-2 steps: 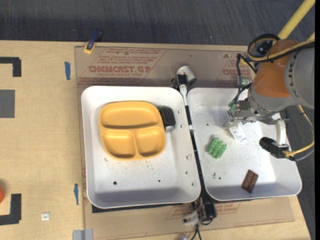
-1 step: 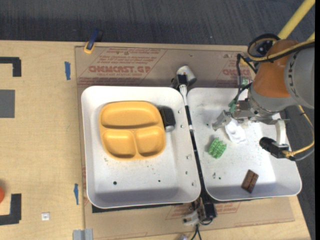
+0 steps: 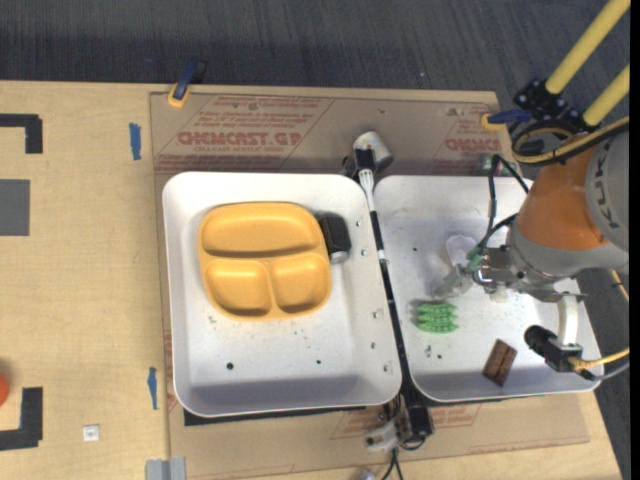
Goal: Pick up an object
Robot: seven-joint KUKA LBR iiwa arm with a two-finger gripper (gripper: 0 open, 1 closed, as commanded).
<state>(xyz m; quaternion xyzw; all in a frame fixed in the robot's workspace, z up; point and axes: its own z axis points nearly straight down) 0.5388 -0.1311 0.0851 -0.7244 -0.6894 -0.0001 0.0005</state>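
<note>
Worktop [image 3: 80, 268] bearing two shallow white bins side by side. Left bin [image 3: 190, 368] holds a yellow three-compartment tray [image 3: 265, 258], with a small dark object [image 3: 335, 236] touching the tray's right edge. Right bin [image 3: 420, 208] holds a green object [image 3: 436, 316] near its left wall and a brown block [image 3: 499, 361] near its front edge. The arm [image 3: 570, 218] reaches in from the right; its gripper [image 3: 455, 276] hovers just above the green object. Whether the fingers are spread or pressed together cannot be told.
</note>
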